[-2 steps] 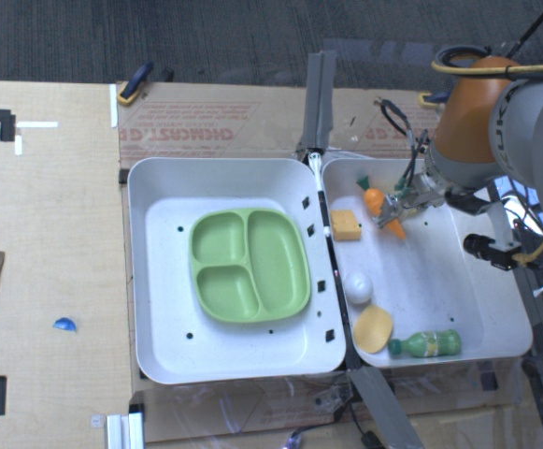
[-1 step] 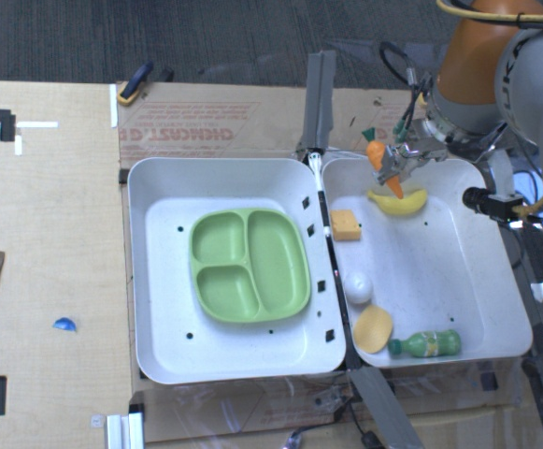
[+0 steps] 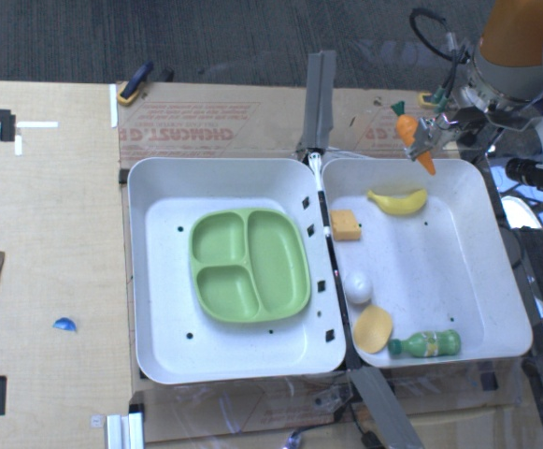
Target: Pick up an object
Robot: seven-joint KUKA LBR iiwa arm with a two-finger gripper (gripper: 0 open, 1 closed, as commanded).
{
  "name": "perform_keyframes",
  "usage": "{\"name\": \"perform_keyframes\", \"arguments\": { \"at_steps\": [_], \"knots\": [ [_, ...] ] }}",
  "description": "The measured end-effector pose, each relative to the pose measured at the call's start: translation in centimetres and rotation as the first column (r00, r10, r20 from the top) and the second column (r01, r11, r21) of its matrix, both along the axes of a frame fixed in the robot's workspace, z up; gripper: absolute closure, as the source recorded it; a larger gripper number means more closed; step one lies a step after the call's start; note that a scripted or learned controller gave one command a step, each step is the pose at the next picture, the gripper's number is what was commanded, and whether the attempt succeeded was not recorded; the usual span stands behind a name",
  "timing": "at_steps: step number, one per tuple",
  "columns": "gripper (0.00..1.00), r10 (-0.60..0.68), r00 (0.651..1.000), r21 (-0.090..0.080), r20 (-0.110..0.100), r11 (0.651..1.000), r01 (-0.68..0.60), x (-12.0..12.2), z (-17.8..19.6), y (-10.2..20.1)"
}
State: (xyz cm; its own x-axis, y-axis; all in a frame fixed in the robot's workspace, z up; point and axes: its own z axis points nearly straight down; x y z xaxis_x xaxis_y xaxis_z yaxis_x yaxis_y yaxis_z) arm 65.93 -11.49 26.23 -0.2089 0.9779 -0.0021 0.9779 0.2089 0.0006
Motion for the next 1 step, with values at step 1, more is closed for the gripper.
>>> {"name": "perform_keyframes", "arguments": {
  "at_steps": [1],
  "knots": [
    [1.00,-0.188,0.982,-0.001,-0.001,0.982,0.188,-4.27,7.21,0.86]
  ]
}}
